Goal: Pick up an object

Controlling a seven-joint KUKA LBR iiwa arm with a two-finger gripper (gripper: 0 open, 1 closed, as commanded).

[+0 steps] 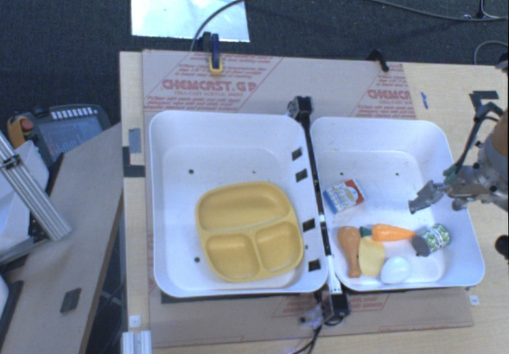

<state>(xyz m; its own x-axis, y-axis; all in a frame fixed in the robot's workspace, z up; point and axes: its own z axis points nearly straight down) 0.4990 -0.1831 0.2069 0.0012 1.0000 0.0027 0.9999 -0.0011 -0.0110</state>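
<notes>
Carrot was the toy nearest the fingers, as we read it, lying in the right bin toward its near wall. Its long axis ran almost level across the view, the orange tip pointing right and the green top at the left end, close to a yellow piece. We saw a brown drumstick standing lengthwise just left of that yellow piece, a white egg-like shape near the front wall, and a small green can to the right of the carrot's tip. A little carton with blue and red print lay apart from the cluster, further up the bin.

We placed the gripper at the right side of that bin, one dark finger reaching left above the carrot, another ending by the can. The jaws looked spread apart, and we saw nothing held between them.

In the left bin lay a yellow divided tray, tilted slightly.
</notes>
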